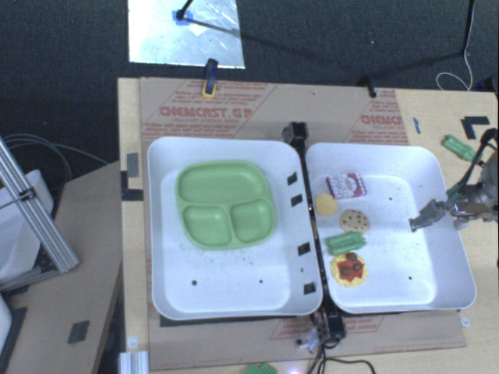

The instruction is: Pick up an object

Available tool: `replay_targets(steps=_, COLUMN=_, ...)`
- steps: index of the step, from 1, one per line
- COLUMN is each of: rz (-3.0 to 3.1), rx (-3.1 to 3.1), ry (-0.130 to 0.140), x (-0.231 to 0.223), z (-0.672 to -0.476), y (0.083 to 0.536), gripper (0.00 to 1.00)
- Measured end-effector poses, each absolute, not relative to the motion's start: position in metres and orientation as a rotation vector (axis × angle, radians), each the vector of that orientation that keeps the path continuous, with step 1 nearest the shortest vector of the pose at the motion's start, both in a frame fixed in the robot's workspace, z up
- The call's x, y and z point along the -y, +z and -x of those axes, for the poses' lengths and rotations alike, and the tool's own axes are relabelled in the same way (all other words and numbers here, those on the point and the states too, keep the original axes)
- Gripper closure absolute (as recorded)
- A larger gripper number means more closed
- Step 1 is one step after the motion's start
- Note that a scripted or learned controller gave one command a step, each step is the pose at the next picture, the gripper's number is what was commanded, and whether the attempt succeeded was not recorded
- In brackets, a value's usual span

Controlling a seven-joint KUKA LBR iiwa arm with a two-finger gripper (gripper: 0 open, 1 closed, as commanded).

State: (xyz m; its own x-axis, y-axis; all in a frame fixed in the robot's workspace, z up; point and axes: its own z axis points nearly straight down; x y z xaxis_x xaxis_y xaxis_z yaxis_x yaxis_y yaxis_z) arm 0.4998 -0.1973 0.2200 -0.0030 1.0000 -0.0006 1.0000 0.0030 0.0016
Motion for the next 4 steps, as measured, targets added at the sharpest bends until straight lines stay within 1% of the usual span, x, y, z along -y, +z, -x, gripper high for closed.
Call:
replay_targets(steps=1, rz=-2.212, rx=-2.231, ry=0.002, x=0.155, z=-0.529, y=0.078, gripper=0.0)
replay_targets(steps=2, rz=-2.204, rx=-2.231, ry=0.011, x=0.095, z=-0.604, y=0.086, gripper=0.0)
replay_targets(steps=3, rz=-2.212, rx=-2.226, ry=0.004, x=0.089, z=-0.64, y=0.085, gripper=0.0)
replay_targets(steps=4, rz=-2.214, rx=-2.23, ry=-0.002, x=0.09, z=-0.637, y=0.094, gripper=1.0)
